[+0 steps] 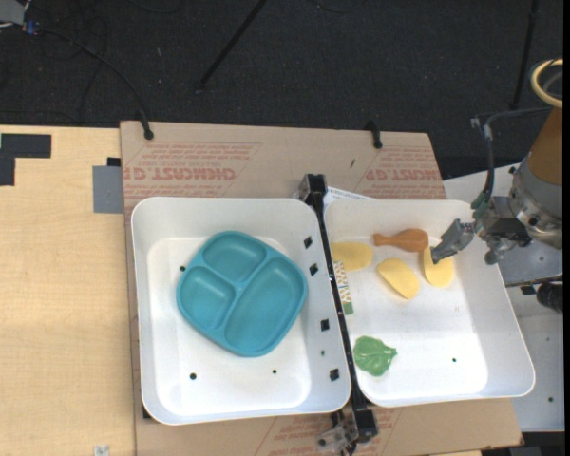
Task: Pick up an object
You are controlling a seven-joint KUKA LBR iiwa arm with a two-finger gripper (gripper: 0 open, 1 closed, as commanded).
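Note:
The right bin (494, 350) holds three yellow food pieces: one at its left (351, 256), one in the middle (399, 278) and one further right (438, 271). A brown drumstick-shaped piece (404, 240) lies behind them, and a green leaf (373, 355) lies near the front left. My gripper (475, 243) hangs over the bin's right rear part, open, with nothing between its fingers. Its left fingertip (449, 243) is just above the rightmost yellow piece, right of the brown piece.
A teal divided plate (242, 293) lies in the left bin (161, 369). A black divider strip (328, 293) runs between the bins. Cardboard (266, 164) lies under both. A wooden bench top (47, 302) extends to the left.

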